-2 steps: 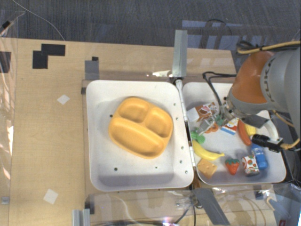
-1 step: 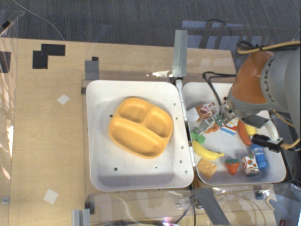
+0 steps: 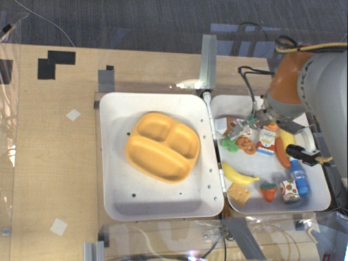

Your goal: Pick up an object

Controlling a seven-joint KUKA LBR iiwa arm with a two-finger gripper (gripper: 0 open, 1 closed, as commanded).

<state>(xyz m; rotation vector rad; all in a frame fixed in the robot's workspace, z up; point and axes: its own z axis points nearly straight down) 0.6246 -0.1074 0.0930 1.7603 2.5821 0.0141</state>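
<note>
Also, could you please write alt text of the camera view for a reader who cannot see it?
A grey robot arm with an orange band reaches from the right over the right shallow white bin, which holds small toy foods including a yellow plastic banana and a blue bottle. The left shallow white bin holds a yellow three-compartment plastic plate.

Toy foods (image 3: 261, 162) jumbled in right bin (image 3: 325, 200)

White bins (image 3: 117, 200), a yellow-orange tray (image 3: 162, 145), yellow banana (image 3: 239, 174), blue bottle (image 3: 299, 180), orange carrot (image 3: 281, 152), grey arm (image 3: 326, 86) banded orange.
</note>
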